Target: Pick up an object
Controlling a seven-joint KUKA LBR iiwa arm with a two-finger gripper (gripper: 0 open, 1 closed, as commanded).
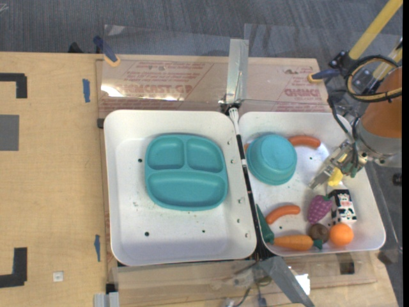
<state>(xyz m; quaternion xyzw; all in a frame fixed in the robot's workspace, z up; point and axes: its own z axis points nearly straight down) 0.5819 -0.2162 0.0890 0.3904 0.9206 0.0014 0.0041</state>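
Observation:
My gripper (327, 173) hangs low over the right bin (377, 226), at its right side, pointing down and to the left. A small yellow object (336, 180) lies right beside its tip; whether the gripper touches it is unclear. Just below are a black-and-white toy cow (344, 204), purple grapes (319, 208), an orange (342, 235) and a brown round piece (319, 231). A carrot (293, 242) and an orange sausage (282, 213) lie near the bin's front. A teal bowl (273, 158) sits upside down at the back left, with another sausage (304, 142) behind it.
The left bin (121, 190) holds a teal divided plate (186, 172). A metal divider post (236, 69) stands behind the seam between the bins. The grey arm with its orange band (383, 117) and cables reaches in over the right bin's right rim.

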